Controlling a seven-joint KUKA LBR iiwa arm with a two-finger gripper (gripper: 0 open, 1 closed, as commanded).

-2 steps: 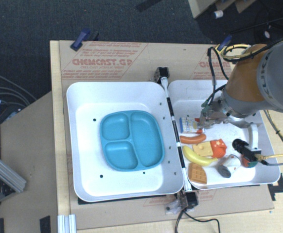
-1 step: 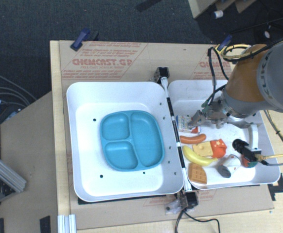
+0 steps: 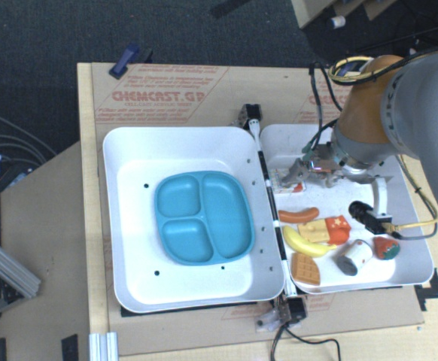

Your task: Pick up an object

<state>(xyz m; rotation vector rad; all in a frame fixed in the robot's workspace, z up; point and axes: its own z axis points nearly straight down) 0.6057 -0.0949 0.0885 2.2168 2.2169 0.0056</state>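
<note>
The claw [image 3: 298, 177] hangs low in the right bin [image 3: 411, 273], its state impossible to tell, perhaps apart. The sausage [image 3: 299, 216] lies just at its 6 o'clock, banana [image 3: 303, 242] beyond.

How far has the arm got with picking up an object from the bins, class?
Done: the arm has reached over the right bin, its gripper low near that bin's far left corner. In hand: nothing visibly held. Left: the whole pick. The hot dog, banana, waffle, strawberry and white cup all lie in the bin, and the blue divided plate sits in the left bin.
</note>
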